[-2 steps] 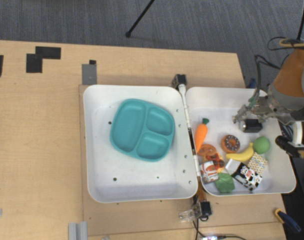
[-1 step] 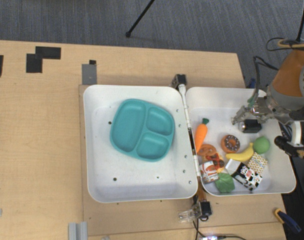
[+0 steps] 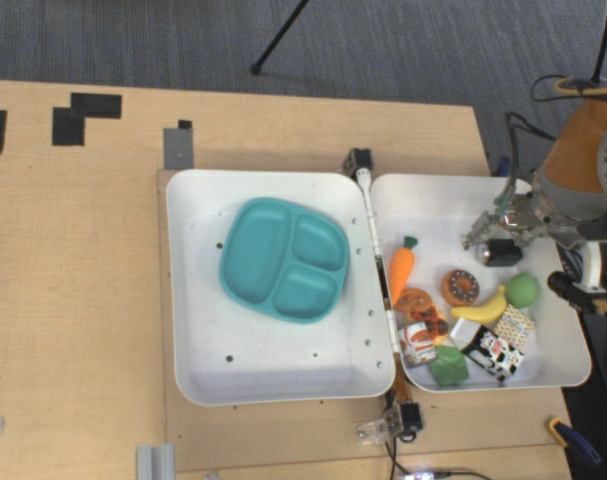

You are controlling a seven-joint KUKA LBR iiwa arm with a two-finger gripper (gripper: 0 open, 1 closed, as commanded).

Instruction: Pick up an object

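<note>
Objects for picking lay crowded in the lower part of the right bin (image 3: pixel 423 196): a carrot (image 3: pixel 400 271), a banana (image 3: pixel 483 309), a green ball (image 3: pixel 522 289) and a donut (image 3: pixel 461 286). My pincer (image 3: pixel 500 240) hung over that bin's upper right area, above bare white floor; whether it was open or closed I cannot tell. On the wooden bench (image 3: pixel 73 298) the left bin (image 3: pixel 188 368) carried a teal divided plate (image 3: pixel 285 258), with free floor around it.

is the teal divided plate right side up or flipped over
Right side up. The teal divided plate lies flat in the left bin, its three compartments facing up with raised dividers visible between them.
</note>
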